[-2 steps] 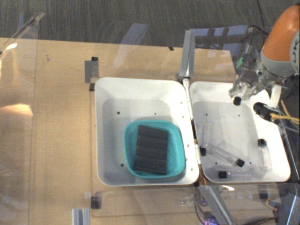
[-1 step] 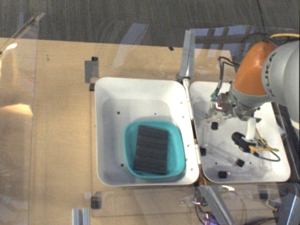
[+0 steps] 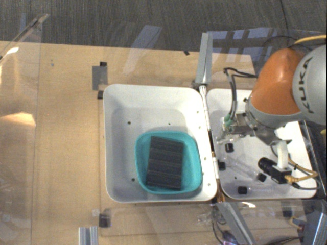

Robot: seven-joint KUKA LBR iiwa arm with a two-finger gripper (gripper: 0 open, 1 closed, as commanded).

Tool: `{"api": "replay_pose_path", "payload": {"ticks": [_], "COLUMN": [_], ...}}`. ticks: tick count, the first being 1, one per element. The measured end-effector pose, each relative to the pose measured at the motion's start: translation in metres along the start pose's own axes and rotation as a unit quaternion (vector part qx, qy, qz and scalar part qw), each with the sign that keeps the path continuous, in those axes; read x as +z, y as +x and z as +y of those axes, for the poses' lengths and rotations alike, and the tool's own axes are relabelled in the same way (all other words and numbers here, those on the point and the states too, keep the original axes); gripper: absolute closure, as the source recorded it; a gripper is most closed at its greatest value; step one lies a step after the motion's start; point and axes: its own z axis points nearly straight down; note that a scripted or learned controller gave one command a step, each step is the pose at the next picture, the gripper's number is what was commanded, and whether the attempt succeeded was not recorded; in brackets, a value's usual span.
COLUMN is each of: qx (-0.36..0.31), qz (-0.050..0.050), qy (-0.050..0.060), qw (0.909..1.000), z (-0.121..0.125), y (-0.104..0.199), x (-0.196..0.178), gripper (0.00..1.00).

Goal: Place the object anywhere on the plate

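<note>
The dark ribbed block (image 3: 165,162) is lying flat on the teal plate (image 3: 193,160). The plate is sitting toward the 5 o'clock corner of the left bin (image 3: 120,137), and both bins are resting on the pale wooden surface (image 3: 61,162). The block's long side is running roughly from 12 to 6 o'clock. It is resting well inside the plate's raised rim, so it is bearing on the plate's floor rather than tipping over an edge. That is probably why it is lying so level. Judged from this, the placing looks done.

The arm (image 3: 278,86) is hanging over the right bin (image 3: 301,142), at about 3 o'clock from the plate and well apart from the block. Nothing is touching the block, which suits a thing left to rest on its own. The bulky wrist is covering the jaws from above, so I cannot tell whether they are spread or pressed together.
</note>
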Motion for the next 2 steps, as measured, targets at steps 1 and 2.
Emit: {"api": "replay_pose_path", "payload": {"ticks": [1, 2], "qx": [-0.069, -0.083], "qz": [0.0, 0.0], "qy": [0.0, 0.002], "qw": [0.9976, 0.9965], "z": [0.033, -0.034], "y": [0.049, 0.09], "x": [-0.028, 0.002], "gripper": [1.0, 1.0]}}
